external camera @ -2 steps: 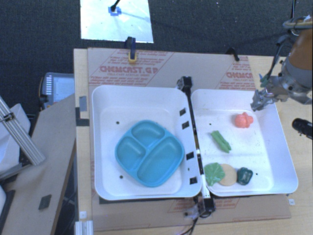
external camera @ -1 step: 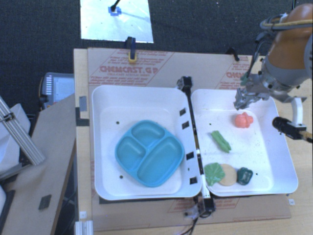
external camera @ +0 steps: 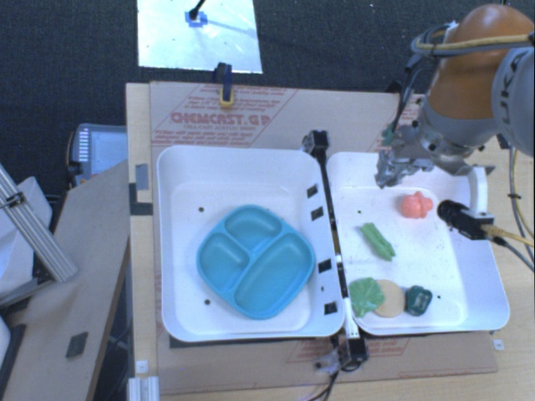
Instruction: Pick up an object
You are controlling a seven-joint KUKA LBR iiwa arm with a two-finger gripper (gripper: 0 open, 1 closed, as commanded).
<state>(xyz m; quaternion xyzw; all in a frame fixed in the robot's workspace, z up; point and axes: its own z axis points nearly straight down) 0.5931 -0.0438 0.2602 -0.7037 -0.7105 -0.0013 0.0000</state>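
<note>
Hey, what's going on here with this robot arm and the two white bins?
A grey and orange robot arm reaches in from the right, with its tool hovering over the back of the right bin. It holds nothing that can be seen. Nearest to it lies a pink toy; further forward are a green pod, a leafy green piece, a tan disc and a dark green item. The left bin holds a blue divided plate.
</note>
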